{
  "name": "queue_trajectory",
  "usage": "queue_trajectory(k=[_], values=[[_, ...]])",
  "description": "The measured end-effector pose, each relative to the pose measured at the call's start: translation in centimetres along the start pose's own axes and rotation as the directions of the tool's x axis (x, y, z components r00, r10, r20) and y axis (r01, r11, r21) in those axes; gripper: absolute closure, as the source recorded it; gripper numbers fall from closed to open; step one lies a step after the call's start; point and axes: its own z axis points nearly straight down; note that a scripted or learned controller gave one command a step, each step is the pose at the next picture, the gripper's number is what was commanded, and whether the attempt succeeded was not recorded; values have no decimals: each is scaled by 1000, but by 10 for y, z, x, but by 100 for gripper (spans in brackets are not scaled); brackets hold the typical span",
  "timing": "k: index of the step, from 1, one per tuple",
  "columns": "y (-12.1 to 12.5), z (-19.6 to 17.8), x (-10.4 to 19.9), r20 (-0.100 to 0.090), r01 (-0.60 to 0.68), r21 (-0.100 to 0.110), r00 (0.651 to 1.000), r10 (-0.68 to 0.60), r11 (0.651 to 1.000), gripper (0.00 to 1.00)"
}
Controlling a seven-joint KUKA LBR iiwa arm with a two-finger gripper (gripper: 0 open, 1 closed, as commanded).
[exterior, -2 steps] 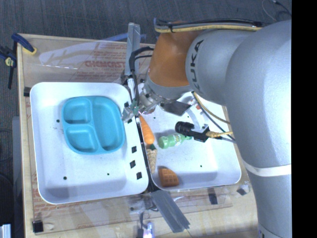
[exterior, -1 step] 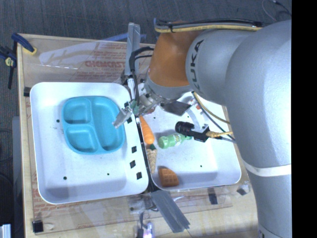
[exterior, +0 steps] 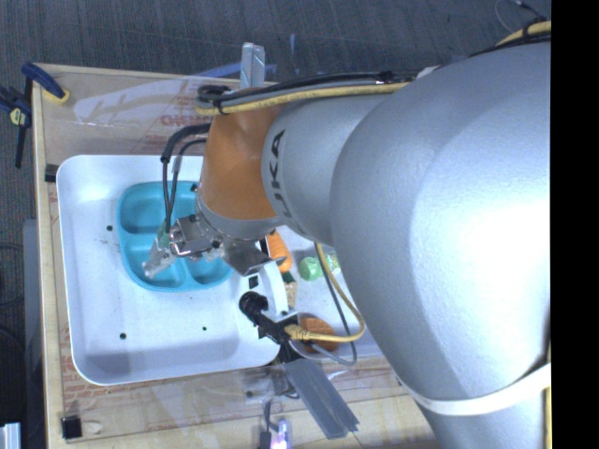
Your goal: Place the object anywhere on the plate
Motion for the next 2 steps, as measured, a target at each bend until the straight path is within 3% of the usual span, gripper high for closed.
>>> queue_trajectory(k=[1,2], values=[[27,-97,-22,2,-272,-3,962,272,962,0],[28,-103,-19,8,-256,6,967,256,967,100]])
